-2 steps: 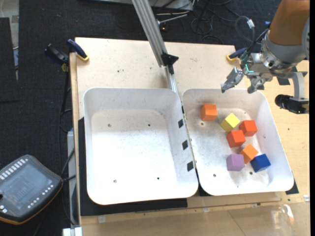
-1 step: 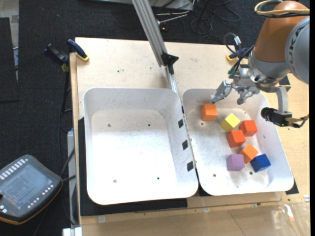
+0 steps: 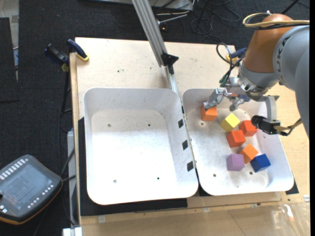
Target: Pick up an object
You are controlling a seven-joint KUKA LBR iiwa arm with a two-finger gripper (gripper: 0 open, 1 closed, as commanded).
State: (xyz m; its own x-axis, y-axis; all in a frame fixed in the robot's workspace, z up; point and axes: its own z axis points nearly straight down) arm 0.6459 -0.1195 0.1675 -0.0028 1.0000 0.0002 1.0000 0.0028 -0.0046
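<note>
Two white bins sit side by side on the worktop. Inside the right bin lie seven small blocks. An orange block rests near the bin's upper left part, and the end effector hangs just above it, but I cannot tell how it is set or if it touches the block. A yellow block lies just to the right, then three more orange blocks, a purple block and a blue block lower down.
</note>
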